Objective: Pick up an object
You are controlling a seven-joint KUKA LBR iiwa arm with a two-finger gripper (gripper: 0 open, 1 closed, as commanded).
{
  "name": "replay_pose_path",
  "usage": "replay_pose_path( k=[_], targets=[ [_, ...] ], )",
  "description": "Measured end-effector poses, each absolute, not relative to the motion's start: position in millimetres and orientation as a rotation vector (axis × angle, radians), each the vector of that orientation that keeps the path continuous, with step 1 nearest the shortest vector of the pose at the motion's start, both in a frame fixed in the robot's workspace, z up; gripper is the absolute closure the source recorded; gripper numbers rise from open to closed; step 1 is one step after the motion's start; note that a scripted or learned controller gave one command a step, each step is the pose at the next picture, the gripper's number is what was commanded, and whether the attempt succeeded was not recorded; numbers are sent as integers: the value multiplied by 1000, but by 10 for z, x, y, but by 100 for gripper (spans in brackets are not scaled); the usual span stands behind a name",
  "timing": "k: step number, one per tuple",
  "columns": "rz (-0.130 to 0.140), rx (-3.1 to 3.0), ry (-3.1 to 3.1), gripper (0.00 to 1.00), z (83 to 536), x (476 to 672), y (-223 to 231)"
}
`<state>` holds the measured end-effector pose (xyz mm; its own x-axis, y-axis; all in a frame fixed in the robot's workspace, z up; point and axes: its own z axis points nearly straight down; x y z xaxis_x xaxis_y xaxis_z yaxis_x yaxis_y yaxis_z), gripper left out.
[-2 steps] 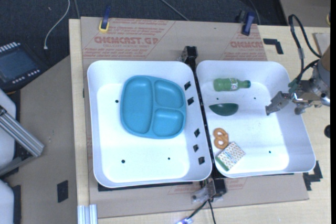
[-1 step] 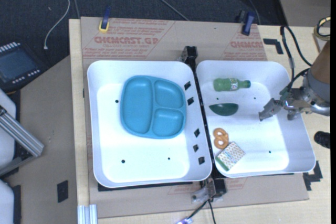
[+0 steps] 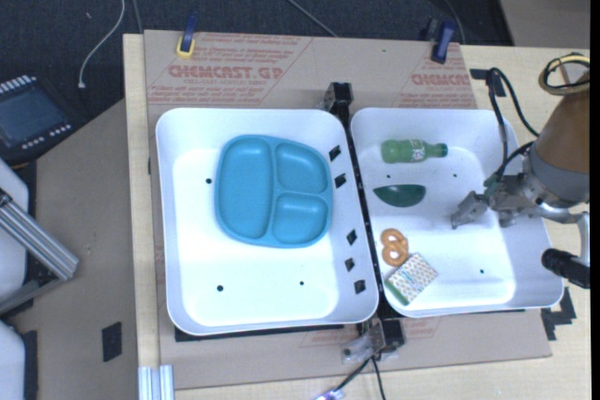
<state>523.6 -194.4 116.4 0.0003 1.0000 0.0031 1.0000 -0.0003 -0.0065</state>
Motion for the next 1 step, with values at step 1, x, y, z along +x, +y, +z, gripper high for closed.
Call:
replay_pose_path(
  k=[1],
  targets=[
    [-2, -2222, -2221, 100, 1312, 5253, -1948]
  ],
)
